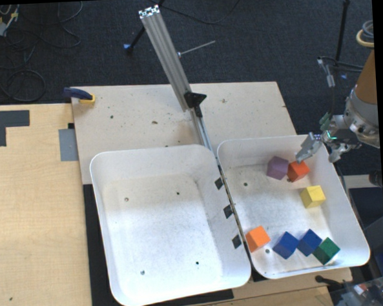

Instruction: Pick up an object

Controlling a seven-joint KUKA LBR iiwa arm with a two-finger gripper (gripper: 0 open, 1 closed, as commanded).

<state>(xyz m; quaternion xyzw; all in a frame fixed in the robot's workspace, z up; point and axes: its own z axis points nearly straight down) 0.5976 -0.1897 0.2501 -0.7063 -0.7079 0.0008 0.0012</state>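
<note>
Camera view: the pincer (306, 152), grip state unclear, hovers touching the red-orange cube (298, 170).

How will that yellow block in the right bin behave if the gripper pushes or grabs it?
The yellow block looks like a small rigid cube, so it should probably slide, not roll. Its flat faces likely suit a two-finger pinch. Standing apart from the red block, it can probably shift freely.

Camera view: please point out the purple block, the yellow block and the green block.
purple block (277, 168), camera view, middle of its top face.
yellow block (312, 195), camera view, middle of its top face.
green block (327, 249), camera view, middle of its top face.
</note>
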